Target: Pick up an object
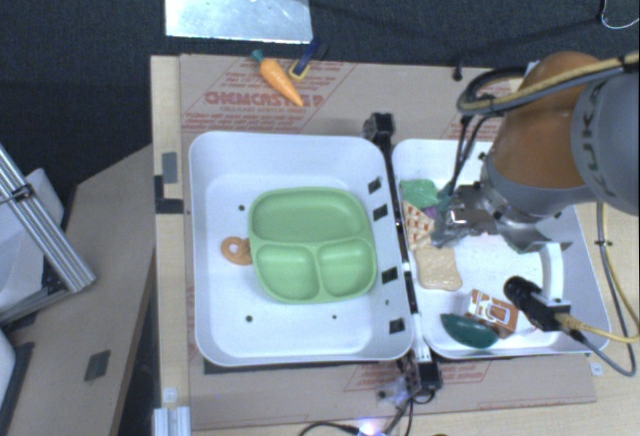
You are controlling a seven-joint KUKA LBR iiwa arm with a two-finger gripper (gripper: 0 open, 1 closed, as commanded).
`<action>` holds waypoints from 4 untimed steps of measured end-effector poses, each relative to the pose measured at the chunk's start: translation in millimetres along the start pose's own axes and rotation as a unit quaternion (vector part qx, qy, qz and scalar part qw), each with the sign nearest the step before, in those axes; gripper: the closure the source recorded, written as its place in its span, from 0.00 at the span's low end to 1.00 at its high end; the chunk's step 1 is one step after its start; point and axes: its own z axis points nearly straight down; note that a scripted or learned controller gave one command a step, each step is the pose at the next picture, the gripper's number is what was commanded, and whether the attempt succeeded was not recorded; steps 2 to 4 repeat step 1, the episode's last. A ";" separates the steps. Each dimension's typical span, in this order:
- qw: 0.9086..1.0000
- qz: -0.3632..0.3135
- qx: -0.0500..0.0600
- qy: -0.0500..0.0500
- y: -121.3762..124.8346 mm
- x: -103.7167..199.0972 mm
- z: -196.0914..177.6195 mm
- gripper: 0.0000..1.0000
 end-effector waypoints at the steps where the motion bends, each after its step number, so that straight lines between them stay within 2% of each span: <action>1: 1.000 0.004 -0.001 -0.001 3.0 -12.7 -0.1 1.00; 4: 1.000 0.004 -0.001 -0.001 3.0 -12.7 -0.1 1.00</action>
